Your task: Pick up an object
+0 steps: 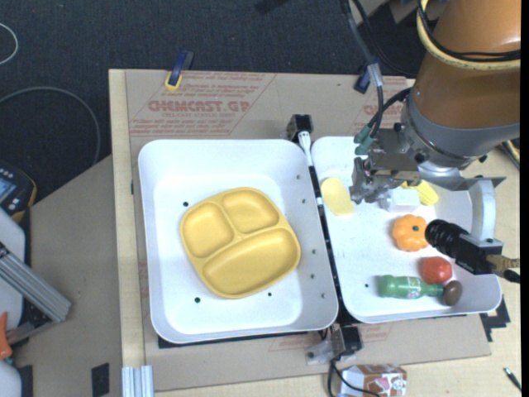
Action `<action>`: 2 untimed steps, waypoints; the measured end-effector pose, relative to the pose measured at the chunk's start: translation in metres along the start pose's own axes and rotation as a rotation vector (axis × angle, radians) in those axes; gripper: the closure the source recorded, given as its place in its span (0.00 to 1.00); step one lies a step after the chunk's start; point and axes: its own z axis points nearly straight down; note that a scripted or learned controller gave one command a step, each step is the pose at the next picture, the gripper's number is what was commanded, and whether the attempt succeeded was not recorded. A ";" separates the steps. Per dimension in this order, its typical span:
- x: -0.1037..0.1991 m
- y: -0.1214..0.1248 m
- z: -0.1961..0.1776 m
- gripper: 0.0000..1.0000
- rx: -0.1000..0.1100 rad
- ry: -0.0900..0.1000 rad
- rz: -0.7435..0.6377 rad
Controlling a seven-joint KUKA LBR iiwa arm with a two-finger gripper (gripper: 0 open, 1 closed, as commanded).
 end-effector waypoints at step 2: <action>0.065 -0.001 0.077 1.00 0.002 0.002 -0.006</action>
